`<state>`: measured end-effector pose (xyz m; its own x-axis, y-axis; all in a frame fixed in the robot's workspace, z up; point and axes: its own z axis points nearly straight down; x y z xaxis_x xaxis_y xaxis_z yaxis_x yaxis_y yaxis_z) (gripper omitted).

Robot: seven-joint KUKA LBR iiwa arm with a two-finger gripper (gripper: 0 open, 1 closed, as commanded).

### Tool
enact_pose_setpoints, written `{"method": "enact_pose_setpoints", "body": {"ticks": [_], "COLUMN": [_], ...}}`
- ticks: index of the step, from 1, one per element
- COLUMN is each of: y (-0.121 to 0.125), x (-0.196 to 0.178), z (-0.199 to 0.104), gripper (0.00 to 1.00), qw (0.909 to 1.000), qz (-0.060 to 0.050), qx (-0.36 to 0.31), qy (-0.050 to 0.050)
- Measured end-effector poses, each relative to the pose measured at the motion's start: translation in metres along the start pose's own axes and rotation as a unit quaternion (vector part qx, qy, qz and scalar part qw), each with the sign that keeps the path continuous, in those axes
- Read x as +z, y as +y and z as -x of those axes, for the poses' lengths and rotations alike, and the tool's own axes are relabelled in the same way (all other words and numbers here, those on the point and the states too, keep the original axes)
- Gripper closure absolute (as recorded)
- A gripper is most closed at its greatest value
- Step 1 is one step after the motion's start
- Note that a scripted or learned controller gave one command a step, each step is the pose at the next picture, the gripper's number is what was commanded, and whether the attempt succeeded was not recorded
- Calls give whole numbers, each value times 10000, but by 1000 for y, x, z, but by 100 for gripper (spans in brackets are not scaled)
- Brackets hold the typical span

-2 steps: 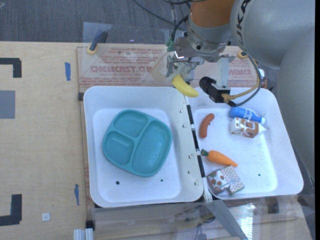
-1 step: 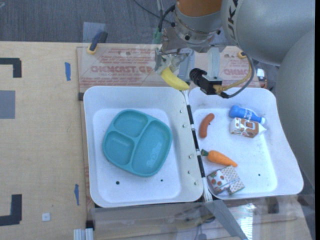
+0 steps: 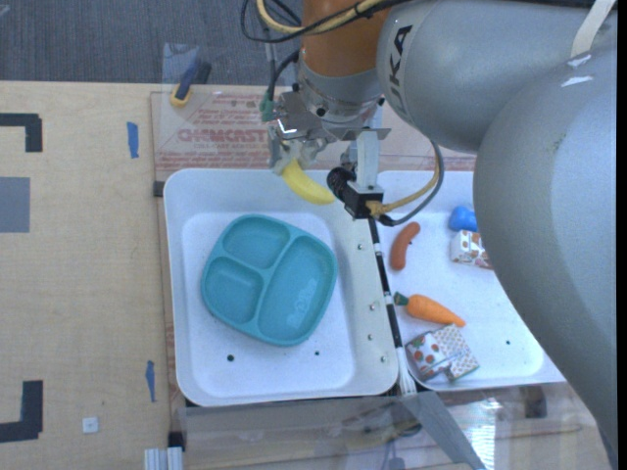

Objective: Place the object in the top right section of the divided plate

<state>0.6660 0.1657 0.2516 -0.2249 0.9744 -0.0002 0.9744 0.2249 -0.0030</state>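
Table (image 3: 78,292): light wooden surface, carrying two shallow white bins side by side, with blue tape marks and black markings seen toward the left edge.

Left bin (image 3: 191,370): white, shallow. A teal divided plate (image 3: 269,278) is laid flat near its middle, set at a slant, with three sections visible: one large on the right side and two smaller on the left. All three sections are seen bare.

Banana (image 3: 309,188): yellow, curved, seen at the upper edge of the left bin, above and just right of the plate and apart from it. Its upper end is met by the jaws; its lower end points down and right toward the wall between the bins.

Gripper (image 3: 294,157): located directly over the upper end of the banana, at the far rim of the left bin. The jaws are seen closed narrowly on the banana's upper tip, the fruit hanging below them.

Arm (image 3: 470,76): grey, with an orange band (image 3: 343,13) above the wrist; yellow and black cables are routed around it. Much of the right bin is overhung by it.

Right bin (image 3: 490,355): white, shallow. Contents listed: an orange-red sausage (image 3: 403,246) near the dividing wall; a carrot (image 3: 431,308) with green top below it; a patterned red-and-white box (image 3: 443,352) near the lower rim; a blue item (image 3: 462,218) and a small patterned packet (image 3: 470,250) at the arm's edge, both partly hidden.
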Motion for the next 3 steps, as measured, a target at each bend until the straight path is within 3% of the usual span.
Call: {"method": "enact_pose_setpoints", "body": {"ticks": [1, 2, 3], "y": [4, -19, -19], "x": [49, 59, 59], "z": [-14, -32, -31], "gripper": [100, 100, 0], "qw": [9992, 9991, 9991], "qz": [1, 2, 4], "qx": [411, 426, 431], "qy": [2, 1, 2]}}
